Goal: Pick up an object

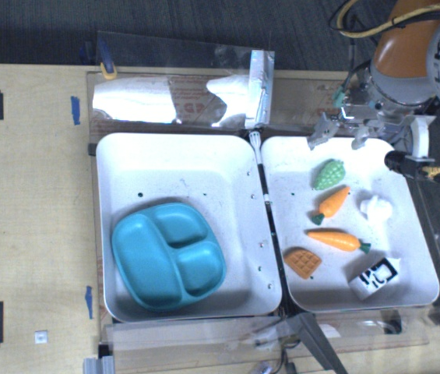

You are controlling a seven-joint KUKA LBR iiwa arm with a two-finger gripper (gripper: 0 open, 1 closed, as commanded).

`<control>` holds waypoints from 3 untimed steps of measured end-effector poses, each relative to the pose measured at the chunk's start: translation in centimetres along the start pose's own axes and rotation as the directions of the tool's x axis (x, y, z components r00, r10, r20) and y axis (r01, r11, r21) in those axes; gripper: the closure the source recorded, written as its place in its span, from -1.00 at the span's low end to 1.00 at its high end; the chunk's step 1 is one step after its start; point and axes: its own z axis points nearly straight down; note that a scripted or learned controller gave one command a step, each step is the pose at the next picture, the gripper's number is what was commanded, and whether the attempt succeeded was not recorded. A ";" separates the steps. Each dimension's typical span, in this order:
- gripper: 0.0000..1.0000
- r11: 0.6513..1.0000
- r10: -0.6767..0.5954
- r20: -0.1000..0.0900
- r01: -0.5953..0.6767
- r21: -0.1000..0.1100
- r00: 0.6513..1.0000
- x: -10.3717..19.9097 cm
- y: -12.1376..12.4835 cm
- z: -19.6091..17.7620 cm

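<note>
Divided plate (168,254) in L bin (126,150); R bin (286,158) holds toy foods, gripper (340,135) over its far edge

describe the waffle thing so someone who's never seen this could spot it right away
Look in the right-hand white bin, the one that holds the small toys, not the one with the blue divided plate. Near its front left corner lies the waffle, just below the lower carrot. It alone is flat, tan-orange and marked with a grid.

Illumination is bright and even from overhead. Strong glare washes out the clear panel (181,100) at 12 o'clock. Both white bins (left bin (118,162), right bin (418,279)) show soft shadows. Focus is slightly soft throughout.
</note>
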 end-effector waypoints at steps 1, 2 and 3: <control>-1.00 0.989 -0.149 0.002 0.149 -0.006 0.989 -3.6 -7.4 13.4; 1.00 0.989 -0.147 0.004 0.147 -0.011 0.989 -3.6 -7.3 12.3; 1.00 0.983 -0.182 0.002 0.182 -0.011 0.983 2.6 -2.1 3.2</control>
